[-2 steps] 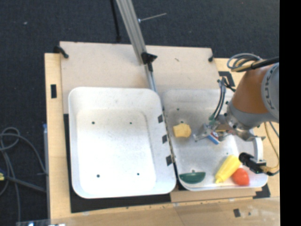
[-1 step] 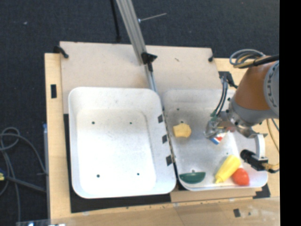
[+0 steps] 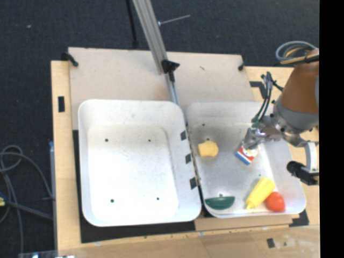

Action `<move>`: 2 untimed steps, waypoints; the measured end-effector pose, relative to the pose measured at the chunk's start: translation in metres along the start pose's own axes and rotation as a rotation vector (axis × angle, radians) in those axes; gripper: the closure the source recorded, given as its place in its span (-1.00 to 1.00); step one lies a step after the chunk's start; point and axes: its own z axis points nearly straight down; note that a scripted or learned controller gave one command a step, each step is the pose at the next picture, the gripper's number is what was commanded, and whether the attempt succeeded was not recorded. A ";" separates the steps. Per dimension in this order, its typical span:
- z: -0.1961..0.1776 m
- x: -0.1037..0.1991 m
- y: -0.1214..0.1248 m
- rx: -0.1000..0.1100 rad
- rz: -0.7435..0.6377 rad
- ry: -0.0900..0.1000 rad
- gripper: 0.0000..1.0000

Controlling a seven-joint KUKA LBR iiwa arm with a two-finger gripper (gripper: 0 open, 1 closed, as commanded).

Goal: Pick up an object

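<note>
Green dish (image 3: 220, 201) at rim; small red-white-blue carton (image 3: 245, 156) under jaws (image 3: 251, 142).

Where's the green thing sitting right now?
The green object lies in the right bin, against its near rim at the bottom left corner, left of the yellow object and the red ball.

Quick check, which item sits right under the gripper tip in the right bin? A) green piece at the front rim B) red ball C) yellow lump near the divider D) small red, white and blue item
D: the gripper ends directly at the small red, white and blue item, with the others lying apart from it in the right bin.
</note>
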 end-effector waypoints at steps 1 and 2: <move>-0.062 0.002 0.009 -0.001 -0.011 0.000 1.00; -0.072 0.001 0.009 0.004 -0.013 0.002 1.00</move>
